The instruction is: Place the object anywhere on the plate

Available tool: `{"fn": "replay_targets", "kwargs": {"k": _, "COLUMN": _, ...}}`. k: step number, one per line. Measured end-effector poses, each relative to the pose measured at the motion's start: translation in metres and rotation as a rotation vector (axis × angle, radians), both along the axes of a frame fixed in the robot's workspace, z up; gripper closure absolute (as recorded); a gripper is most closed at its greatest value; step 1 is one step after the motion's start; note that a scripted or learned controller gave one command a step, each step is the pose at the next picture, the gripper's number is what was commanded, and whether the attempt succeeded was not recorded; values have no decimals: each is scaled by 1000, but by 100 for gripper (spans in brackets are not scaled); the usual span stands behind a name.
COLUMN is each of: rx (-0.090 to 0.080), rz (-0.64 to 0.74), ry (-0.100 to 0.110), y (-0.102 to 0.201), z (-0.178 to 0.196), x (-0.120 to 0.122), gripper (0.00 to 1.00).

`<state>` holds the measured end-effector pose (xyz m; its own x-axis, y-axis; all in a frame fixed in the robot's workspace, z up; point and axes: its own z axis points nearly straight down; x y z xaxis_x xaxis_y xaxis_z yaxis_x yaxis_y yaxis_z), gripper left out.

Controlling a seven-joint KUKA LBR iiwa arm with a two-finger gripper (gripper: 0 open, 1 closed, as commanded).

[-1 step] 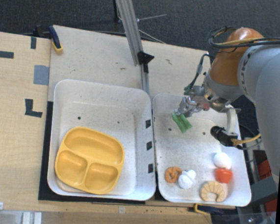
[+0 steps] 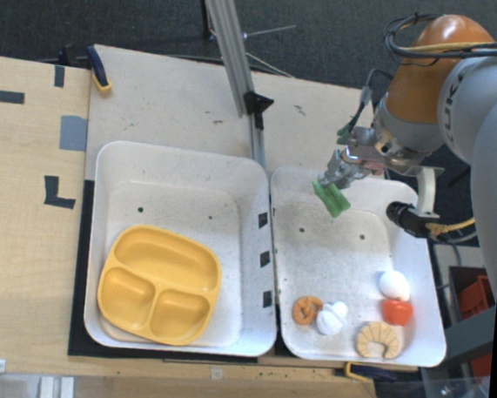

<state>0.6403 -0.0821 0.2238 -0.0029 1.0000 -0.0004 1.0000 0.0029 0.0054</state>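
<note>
Gripper [image 2: 336, 181]: upper right, pinching green object [image 2: 332, 198] (hanging over right bin [image 2: 419, 245])
Plate [image 2: 161, 285]: yellow, three compartments, lower left, in left bin [image 2: 181, 170]

Grey arm with orange band [image 2: 436, 72] reaches in from the right, gripper [image 2: 336, 181] over the far edge of the right white bin [image 2: 352, 348]. Small flat green object [image 2: 332, 198] sits between its fingers, tilted, above the bin floor. Near edge of that bin: brown pretzel-shaped piece [image 2: 307, 310], white garlic-like piece [image 2: 332, 318] touching it, tan croissant [image 2: 380, 339], red tomato-like piece [image 2: 397, 312], white egg [image 2: 394, 284] just above it. Left white bin [image 2: 182, 165] carries a yellow three-compartment plastic plate [image 2: 160, 284] in its near-left corner.
</note>
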Motion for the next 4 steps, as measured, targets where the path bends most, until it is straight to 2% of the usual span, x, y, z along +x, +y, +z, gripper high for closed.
{"fn": "replay_targets", "kwargs": {"k": 1, "rx": 0, "rz": 0, "ry": 1, "y": 8, "z": 53, "x": -6, "gripper": 100}}
{"fn": "replay_targets", "kwargs": {"k": 2, "rx": 1, "rz": 2, "ry": 9, "y": 57, "z": 34, "x": -27, "gripper": 100}}
{"fn": "replay_targets", "kwargs": {"k": 4, "rx": 1, "rz": 3, "ry": 9, "y": 142, "z": 37, "x": -70, "gripper": 100}}
